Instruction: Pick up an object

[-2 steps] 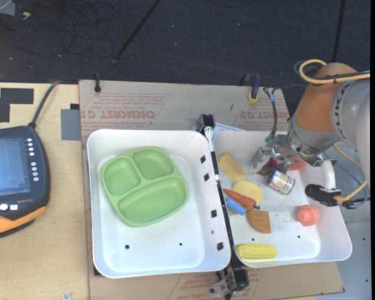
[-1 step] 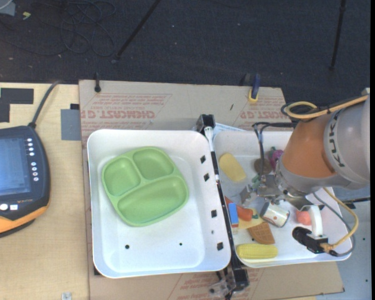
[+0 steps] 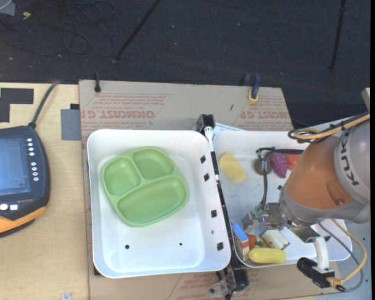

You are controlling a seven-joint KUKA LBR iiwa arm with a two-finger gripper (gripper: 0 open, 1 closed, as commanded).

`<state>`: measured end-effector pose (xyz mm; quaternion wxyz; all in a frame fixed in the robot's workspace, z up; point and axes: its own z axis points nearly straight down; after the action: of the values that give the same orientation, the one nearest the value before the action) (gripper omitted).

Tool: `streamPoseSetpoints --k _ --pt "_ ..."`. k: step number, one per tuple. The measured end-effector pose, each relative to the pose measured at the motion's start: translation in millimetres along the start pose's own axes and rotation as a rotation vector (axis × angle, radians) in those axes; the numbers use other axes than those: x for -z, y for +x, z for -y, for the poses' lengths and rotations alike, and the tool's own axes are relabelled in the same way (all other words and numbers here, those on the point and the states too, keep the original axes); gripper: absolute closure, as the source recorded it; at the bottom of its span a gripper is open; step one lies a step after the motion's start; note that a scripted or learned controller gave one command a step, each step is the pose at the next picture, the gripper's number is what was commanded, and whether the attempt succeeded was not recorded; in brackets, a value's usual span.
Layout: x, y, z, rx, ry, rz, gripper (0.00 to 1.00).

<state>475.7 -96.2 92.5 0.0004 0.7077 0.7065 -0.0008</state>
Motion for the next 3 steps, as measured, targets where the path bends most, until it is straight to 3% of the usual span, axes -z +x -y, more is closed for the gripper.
streamPoseSetpoints --k 1,2,3 --pt "-4.3 -58.6 -52.0 0.004 0.003 -0.008 0.00" --pt "78.5 0.9 -107.7 0.009 -0.005 -0.004 0.00" --pt "115.8 87.3 -26.3 0.009 0.010 -0.007 0.00"
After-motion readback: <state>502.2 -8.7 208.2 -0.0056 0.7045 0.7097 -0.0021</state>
